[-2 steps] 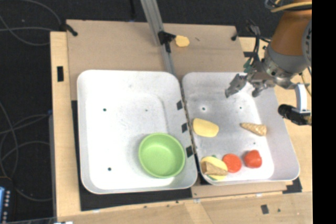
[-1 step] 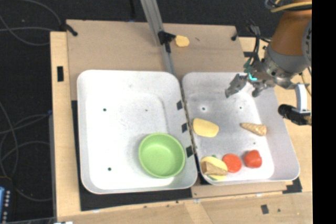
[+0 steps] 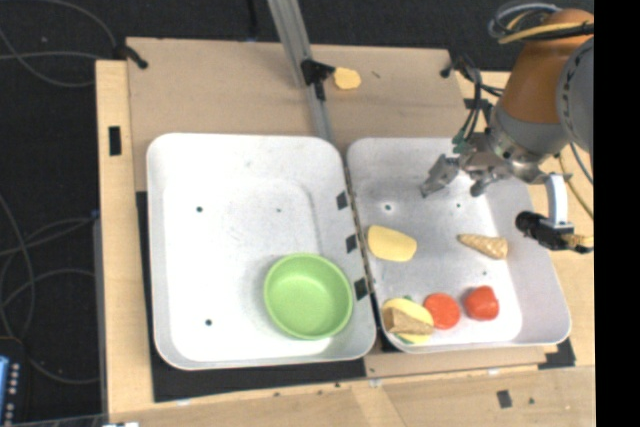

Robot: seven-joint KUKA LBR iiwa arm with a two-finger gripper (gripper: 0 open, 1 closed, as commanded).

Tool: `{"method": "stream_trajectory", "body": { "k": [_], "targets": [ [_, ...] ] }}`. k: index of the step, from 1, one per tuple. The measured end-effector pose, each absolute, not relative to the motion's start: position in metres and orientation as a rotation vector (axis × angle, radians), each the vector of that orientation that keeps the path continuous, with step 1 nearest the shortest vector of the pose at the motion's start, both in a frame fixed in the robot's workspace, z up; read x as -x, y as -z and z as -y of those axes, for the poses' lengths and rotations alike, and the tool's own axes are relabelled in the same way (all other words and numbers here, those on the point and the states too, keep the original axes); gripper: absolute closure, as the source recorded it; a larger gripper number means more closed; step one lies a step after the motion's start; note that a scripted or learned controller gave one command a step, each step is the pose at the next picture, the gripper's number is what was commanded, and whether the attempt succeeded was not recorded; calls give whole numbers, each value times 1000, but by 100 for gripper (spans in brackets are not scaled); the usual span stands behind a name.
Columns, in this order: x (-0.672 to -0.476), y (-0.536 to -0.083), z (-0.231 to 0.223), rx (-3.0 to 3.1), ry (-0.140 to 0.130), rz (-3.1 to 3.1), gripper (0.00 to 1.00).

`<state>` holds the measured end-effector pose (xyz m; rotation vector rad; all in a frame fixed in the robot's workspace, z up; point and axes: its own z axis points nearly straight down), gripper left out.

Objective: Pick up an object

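Note:
My gripper (image 3: 458,182) hangs over the back part of the right bin (image 3: 420,165), its two fingers spread apart with nothing between them. Below it in that bin lie a yellow lemon-like piece (image 3: 391,243), a tan cone-shaped piece (image 3: 484,244), two red pieces (image 3: 441,310) (image 3: 482,303) and a yellow and brown item (image 3: 408,319) at the front corner. The gripper stands apart from all of them, behind the yellow piece and the cone.
The left bin (image 3: 230,185) holds a green bowl (image 3: 308,295) near its front right. A small yellow object (image 3: 347,79) lies on the bench behind the bins, beside a slanted metal pole (image 3: 285,10). The orange-banded arm (image 3: 535,85) enters from the right.

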<state>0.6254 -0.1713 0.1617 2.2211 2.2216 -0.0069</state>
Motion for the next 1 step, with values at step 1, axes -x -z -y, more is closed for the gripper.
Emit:
{"method": "stream_trajectory", "body": {
  "k": [1],
  "targets": [
    [-632,-114,179,-2222,8,-2221,0]
  ]
}}
